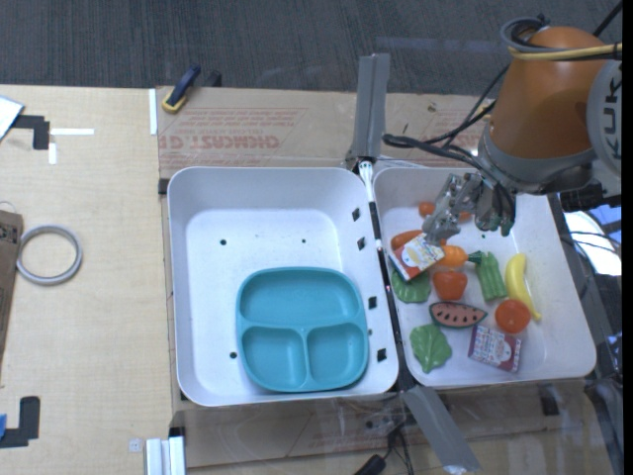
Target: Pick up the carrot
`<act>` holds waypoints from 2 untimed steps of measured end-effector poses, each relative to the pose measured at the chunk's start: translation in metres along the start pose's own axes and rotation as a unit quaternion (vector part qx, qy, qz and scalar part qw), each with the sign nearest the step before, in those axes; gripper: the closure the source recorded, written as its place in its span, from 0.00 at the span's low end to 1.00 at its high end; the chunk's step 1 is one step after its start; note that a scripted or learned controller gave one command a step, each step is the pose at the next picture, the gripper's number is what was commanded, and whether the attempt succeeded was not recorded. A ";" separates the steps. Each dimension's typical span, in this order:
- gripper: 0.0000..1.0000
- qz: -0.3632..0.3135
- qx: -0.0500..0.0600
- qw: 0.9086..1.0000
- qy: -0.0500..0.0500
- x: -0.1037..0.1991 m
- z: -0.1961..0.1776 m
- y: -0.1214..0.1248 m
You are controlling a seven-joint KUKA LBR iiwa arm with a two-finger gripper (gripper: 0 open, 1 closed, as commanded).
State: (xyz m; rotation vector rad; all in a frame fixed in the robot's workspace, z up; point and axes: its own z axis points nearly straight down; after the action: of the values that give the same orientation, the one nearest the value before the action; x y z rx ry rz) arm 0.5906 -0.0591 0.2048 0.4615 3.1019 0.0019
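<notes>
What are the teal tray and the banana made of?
Teal tray: looks like moulded plastic, matte, with one even colour and rounded compartment walls. Banana: probably toy plastic, smooth and slightly glossy, uniform yellow with no spots; rubber or foam can't be ruled out.

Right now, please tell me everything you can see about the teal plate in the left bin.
The teal plate is a rounded rectangular tray that looks like smooth plastic. It has three sections: one wide along the far side and two smaller along the near side. It lies flat, right way up, in the near half of the left bin, touching only the bin floor. Nothing lies in it.
</notes>
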 end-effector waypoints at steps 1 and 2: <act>1.00 -0.309 0.000 0.951 0.000 0.040 -0.079 -0.007; 1.00 -0.314 0.000 0.949 0.000 0.021 -0.175 -0.010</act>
State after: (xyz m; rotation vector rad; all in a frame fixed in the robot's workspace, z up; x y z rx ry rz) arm 0.5664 -0.0621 0.3796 -0.5359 3.0907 0.0001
